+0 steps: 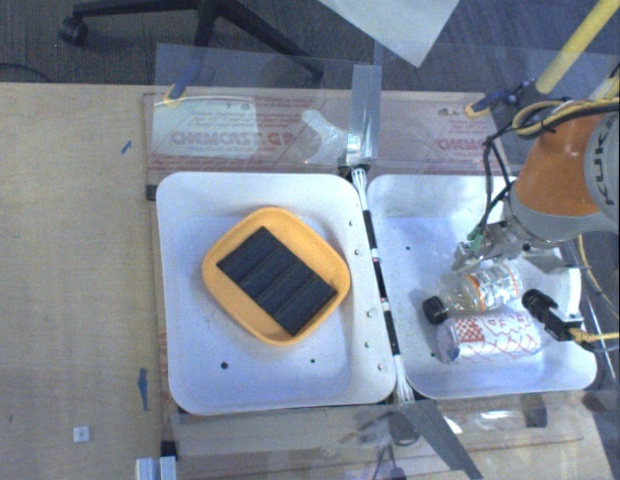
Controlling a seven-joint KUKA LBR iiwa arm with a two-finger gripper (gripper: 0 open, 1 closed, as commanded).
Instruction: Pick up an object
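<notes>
1. The arm (pixel 575 183) has a grey body with a rounded orange band above the wrist.
2. Black letters mark its grey casing.
3. Black and yellow cables loop beside it.
4. The gripper (pixel 480 253) is metallic grey.

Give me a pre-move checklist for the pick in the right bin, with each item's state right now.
1. Target in view: bottle lies on its side in the right bin. Ok.
2. Tool above the bottle's upper end. Ok.
3. Whether the tool touches or grips the bottle. Cannot tell.
4. Neighbour spacing: a red-patterned cup lies against the bottle, so it may get pushed. Not ok.
5. Cables hang beside the arm over the bin. Cannot tell if they snag.
6. Left bin: yellow tray sits far from the work. Ok.
</notes>
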